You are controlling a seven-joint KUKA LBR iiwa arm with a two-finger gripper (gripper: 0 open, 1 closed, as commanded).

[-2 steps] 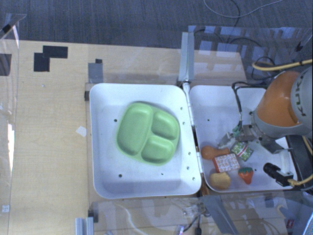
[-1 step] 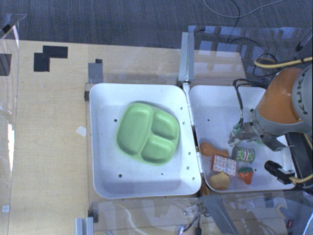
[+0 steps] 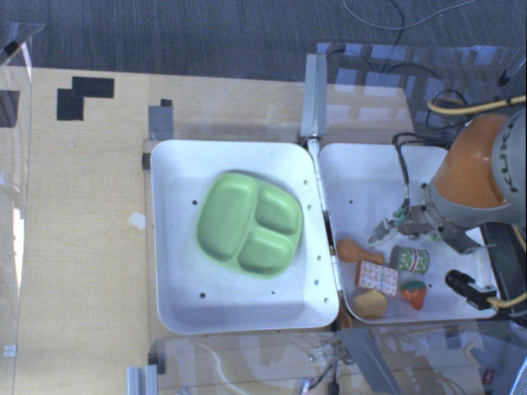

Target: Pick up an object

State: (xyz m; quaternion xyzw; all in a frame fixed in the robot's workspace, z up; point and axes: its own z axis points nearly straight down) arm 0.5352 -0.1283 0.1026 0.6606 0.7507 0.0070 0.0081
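The arm's orange band (image 3: 471,171) hangs over the right bin (image 3: 362,171), and the gripper (image 3: 405,223) sits low at its middle, just at twelve o'clock of the can (image 3: 410,259). Whether it's apart or together, I can't tell from this angle; nothing shows clamped in it. The can lies on its side, green label, looks light and rigid, but round and likely to roll. Best bet: pinch it across the body, not the ends. At nine o'clock of it, an orange drumstick (image 3: 356,250); at seven, a red-and-white box (image 3: 377,279); at six, a strawberry (image 3: 414,293); further down, a tan piece (image 3: 370,304). All close-packed, so a nudge risks scattering them. Over in the left bin (image 3: 177,245), a green tray (image 3: 249,224).
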